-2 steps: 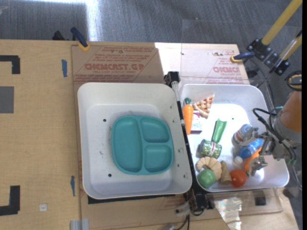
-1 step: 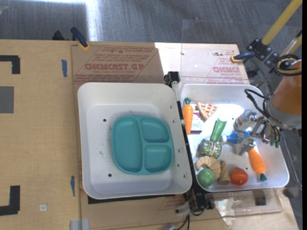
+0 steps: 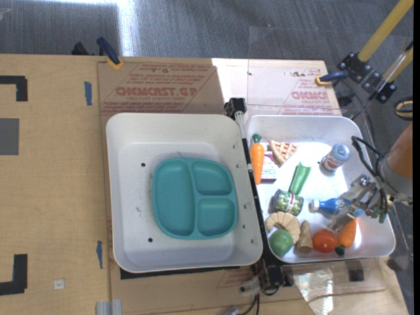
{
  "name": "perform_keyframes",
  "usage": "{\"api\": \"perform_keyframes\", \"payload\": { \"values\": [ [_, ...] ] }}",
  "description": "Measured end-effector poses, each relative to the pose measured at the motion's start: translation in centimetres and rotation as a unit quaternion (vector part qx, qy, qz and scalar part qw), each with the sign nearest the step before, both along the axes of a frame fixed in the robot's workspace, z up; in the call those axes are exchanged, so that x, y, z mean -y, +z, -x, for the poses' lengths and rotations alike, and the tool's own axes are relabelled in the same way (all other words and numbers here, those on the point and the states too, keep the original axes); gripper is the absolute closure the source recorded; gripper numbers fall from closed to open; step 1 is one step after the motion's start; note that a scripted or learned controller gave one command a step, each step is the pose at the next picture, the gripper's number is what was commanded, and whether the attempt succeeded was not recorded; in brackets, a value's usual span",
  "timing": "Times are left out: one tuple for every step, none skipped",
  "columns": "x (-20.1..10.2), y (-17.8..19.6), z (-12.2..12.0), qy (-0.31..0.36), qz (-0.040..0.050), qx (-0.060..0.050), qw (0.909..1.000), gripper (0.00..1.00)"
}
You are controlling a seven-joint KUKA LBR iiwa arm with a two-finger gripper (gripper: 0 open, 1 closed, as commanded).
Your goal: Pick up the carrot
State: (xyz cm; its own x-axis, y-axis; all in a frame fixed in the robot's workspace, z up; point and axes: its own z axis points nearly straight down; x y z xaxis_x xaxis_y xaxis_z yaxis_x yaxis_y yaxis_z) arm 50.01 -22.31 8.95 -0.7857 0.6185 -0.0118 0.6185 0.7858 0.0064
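Two white bins sitting side by side on the tabletop (image 3: 52,195), carrot (image 3: 257,157) lying at the right bin's (image 3: 308,121) left wall, end effector (image 3: 359,202) hanging near another carrot (image 3: 348,233), its grip too blurry to tell, teal tray (image 3: 194,197) resting in the left bin (image 3: 131,136).

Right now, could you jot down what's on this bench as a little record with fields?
left bin: holds a teal tray with three compartments
right bin: holds toy food and small containers
carrot: at the right bin's left wall, green top pointing away from the camera
second carrot: near the right bin's front right corner, just below the gripper
gripper: low over the right side of the right bin, apart from the left carrot
nearby items: pizza slice, green bottle, tomato
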Motion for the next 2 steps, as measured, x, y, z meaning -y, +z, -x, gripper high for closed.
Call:
{"api": "perform_keyframes", "payload": {
  "values": [
    [-3.2,0.1,1.5,0.178,0.0037,0.001,0.9841,0.0],
    [-1.1,0.1,1.2,0.365,0.0062,0.004,0.9309,0.0]
  ]
}}
